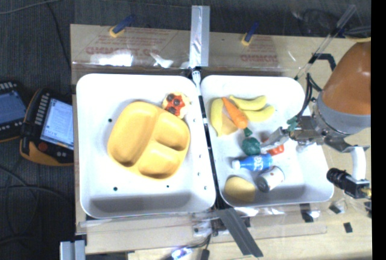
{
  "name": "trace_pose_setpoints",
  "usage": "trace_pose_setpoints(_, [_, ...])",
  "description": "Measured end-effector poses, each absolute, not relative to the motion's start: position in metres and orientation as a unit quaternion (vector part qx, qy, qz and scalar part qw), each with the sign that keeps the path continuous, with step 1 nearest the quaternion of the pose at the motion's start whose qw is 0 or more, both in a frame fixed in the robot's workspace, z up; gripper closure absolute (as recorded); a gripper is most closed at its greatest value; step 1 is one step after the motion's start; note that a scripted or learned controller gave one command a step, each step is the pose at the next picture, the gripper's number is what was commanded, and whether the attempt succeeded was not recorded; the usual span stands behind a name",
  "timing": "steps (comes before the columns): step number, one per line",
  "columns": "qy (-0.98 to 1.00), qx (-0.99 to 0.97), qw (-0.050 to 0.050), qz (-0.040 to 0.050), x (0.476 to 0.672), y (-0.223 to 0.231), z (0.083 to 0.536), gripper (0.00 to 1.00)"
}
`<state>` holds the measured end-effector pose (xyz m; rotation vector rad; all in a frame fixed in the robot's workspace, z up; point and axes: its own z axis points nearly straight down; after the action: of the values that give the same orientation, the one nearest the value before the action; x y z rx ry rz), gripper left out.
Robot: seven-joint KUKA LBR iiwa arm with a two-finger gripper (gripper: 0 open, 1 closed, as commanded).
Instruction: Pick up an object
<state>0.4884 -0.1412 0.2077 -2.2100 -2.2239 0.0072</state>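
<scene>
Arm (348,96): large rounded orange band at the top, smooth and glossy, with a grey ring beneath it. Below the ring, a grey metal wrist block (313,130) with dark fittings. Thin black cables (315,66) loop off the upper side of the arm. Small red and green details show near the tip.

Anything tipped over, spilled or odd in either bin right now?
Nothing spilled. In the right bin, the blue bottle and the small can lie on their sides. In the left bin, the yellow tray sits askew.
</scene>
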Motion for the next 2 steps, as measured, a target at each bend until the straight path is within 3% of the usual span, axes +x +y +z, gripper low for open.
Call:
trace_pose_setpoints(1, [-0.778, -0.628, 0.002, 0.0018, 0.526, -0.161, 0.233, 0.0])
trace_pose_setpoints(2, [-0.837, -0.546, 0.003, 0.0001, 0.532, -0.134, 0.118, 0.0])
